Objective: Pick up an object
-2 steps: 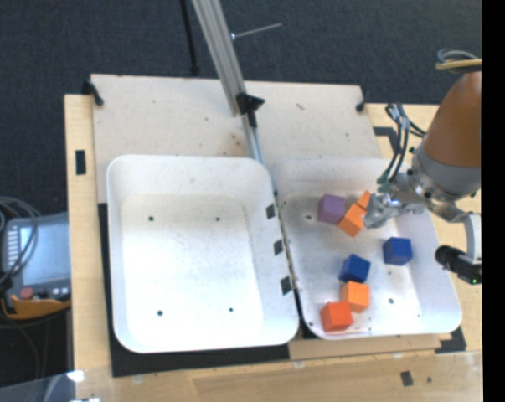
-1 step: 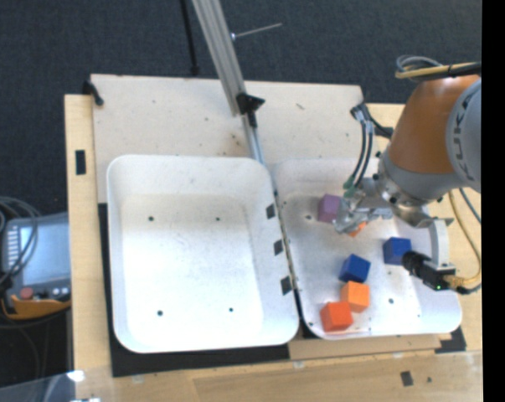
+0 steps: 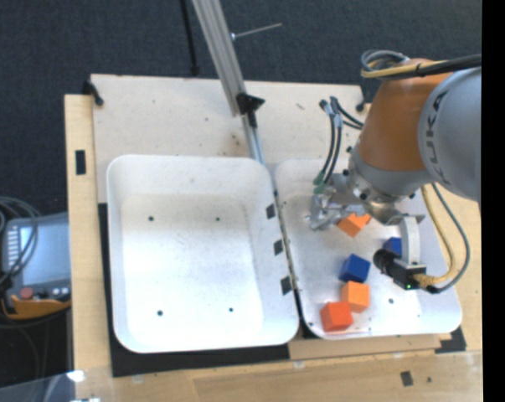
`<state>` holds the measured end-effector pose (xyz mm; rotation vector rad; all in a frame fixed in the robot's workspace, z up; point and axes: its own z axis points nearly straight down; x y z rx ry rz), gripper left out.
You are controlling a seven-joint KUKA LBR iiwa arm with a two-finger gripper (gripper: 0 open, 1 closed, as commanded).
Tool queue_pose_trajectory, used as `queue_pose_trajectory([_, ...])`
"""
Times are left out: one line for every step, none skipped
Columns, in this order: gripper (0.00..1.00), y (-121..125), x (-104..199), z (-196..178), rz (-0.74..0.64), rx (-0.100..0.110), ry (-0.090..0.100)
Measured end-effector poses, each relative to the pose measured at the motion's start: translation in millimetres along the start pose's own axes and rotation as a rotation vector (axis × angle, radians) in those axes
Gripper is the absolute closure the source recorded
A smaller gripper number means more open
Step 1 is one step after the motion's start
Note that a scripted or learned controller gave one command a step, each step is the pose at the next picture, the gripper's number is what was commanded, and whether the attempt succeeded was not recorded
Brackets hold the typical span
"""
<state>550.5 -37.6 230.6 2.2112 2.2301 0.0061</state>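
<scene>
Wooden bench (image 3: 168,115) on dark carpet (image 3: 68,23); state of jaws (image 3: 323,216) indiscernible.

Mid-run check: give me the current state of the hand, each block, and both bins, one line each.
hand: low over the right bin, beside an orange block; grip not discernible
orange block by the hand: lying in the right bin, partly under the wrist
blue block: resting on the bin floor
two orange blocks: resting near the front rim, close together
small blue block: partly hidden by the arm
right bin: holds all the blocks
left bin: flat on the bench
</scene>
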Motion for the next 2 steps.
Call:
queue_pose_trajectory([1.0,4,45,2,0.001,0.002,-0.001])
queue_pose_trajectory([1.0,10,91,0,0.0,0.002,0.0])
